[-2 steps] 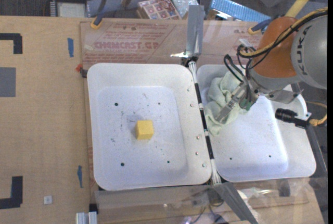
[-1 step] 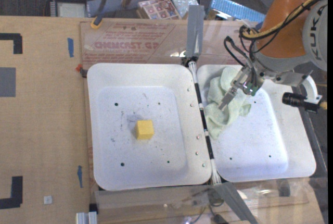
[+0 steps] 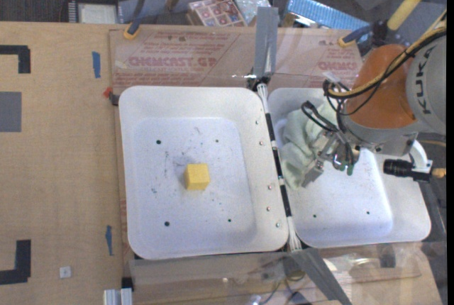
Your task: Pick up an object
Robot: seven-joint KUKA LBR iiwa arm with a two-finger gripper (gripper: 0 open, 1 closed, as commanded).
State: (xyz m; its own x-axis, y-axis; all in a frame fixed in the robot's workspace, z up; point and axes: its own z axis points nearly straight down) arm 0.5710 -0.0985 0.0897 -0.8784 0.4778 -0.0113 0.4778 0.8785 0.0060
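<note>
A small yellow cube (image 3: 198, 176) lies near the middle of the left bin (image 3: 142, 119). A pale, crumpled cloth-like object (image 3: 298, 142) rests against the left wall of the right bin (image 3: 369, 222). My gripper (image 3: 328, 160) hangs low over the right bin, at the right edge of that pale object and partly covering it. Whether it touches the object is unclear. The grey arm with its orange band (image 3: 379, 87) reaches in from the right and hides the bin's upper right part.
A grey divider strip (image 3: 266, 48) stands behind the seam between the bins. Cardboard with red lettering (image 3: 177, 55) lies behind the bins. Boxes and clutter sit at the back. The wooden bench (image 3: 57, 154) spreads to the left.
</note>
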